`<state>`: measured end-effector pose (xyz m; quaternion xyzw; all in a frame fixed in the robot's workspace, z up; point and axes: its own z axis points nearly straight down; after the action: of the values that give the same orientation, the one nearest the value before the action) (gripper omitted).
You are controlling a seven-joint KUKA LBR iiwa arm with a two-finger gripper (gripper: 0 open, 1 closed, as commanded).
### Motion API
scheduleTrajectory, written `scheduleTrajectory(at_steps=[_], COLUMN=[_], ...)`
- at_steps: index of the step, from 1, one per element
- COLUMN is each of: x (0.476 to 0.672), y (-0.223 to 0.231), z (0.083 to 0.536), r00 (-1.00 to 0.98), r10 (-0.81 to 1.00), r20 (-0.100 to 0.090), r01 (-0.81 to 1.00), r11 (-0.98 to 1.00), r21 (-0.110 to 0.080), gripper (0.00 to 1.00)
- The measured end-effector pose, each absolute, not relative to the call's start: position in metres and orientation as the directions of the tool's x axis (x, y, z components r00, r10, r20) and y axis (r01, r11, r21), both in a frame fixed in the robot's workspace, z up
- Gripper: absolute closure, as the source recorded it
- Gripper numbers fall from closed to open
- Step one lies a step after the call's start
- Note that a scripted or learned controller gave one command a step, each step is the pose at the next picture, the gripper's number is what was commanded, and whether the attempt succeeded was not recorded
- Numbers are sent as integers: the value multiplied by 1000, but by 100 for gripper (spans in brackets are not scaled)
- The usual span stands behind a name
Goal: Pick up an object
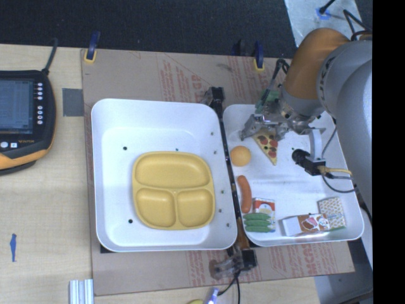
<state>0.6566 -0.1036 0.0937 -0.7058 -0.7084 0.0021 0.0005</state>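
Reaching in from the right of the camera view, the grey arm [345, 87] with its orange band hangs over the far end of the right bin [345, 233], and its jaws [264, 128] sit low at that bin's upper left part, just beside the wide top of a pizza slice [268, 145]. Whether the jaws are apart or together cannot be told, since the metal parts there blur into one another, and nothing can be seen held between them. The pizza slice lies flat on the bin floor with its tip pointing down the view. Just left of it rests an orange ball [240, 156], and below that a sausage [244, 194] lies along the bin's left wall. Near the bin's near edge are a green pea pod [257, 222], a small printed card [264, 206], a flat packet [305, 224] and a patterned cracker [333, 211]. The left bin [114, 125] holds a yellow divided tray [173, 189]. Both bins rest on a cardboard sheet [158, 68] on the desk [38, 227], where a handheld control pendant [24, 120] lies at the left edge.
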Motion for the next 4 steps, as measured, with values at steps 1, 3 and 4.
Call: scheduleTrajectory(at_steps=[1, 3, 4], x=[657, 641, 640], y=[-148, -179, -179], z=[94, 109, 109], r00=[-2, -3, -3], r10=[1000, 1000, 1000], r20=[-2, 1, 1], r01=[1000, 1000, 1000], r11=[2, 3, 3], r21=[1, -4, -5], gripper=[0, 100, 0])
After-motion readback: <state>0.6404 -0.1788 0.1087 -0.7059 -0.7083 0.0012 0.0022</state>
